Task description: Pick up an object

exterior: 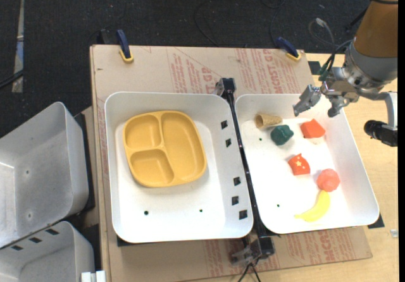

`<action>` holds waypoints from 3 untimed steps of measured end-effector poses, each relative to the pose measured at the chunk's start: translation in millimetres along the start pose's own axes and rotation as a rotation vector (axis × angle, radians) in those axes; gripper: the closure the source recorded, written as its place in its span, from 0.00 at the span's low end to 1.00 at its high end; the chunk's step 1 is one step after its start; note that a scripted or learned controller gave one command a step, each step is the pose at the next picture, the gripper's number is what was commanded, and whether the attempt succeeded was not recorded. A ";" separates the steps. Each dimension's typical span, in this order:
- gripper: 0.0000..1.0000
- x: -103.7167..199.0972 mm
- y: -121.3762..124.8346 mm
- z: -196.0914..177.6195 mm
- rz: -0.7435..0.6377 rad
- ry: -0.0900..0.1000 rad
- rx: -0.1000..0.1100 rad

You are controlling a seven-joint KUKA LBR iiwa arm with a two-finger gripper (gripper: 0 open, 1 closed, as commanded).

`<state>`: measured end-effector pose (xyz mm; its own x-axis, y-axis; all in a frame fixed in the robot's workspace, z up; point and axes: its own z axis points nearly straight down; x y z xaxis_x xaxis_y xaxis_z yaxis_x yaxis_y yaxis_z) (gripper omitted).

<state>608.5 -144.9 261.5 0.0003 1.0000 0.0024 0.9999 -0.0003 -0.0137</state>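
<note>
- Camera view: your fingers [320, 102] hang apart and empty above the right bin's [354, 148] far edge.
- The orange block [312, 129] lies just below; you're at the approach, so next descend and close on it.

Grey KUKA arm [373, 62] with a broad orange band [378, 21] above the claw, yellow ring at its top edge, thin cable looping beside the wrist, metallic two-finger gripper [321, 102] below
</note>
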 end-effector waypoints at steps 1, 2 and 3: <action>0.00 0.5 1.7 -5.7 -0.002 -0.002 -0.010; 0.00 1.3 -5.1 57.8 0.001 -0.001 -0.005; 0.00 -1.9 -6.2 124.7 0.002 0.000 -0.004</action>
<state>600.5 -146.5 136.9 0.0023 1.0000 0.0019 0.9999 -0.0023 -0.0102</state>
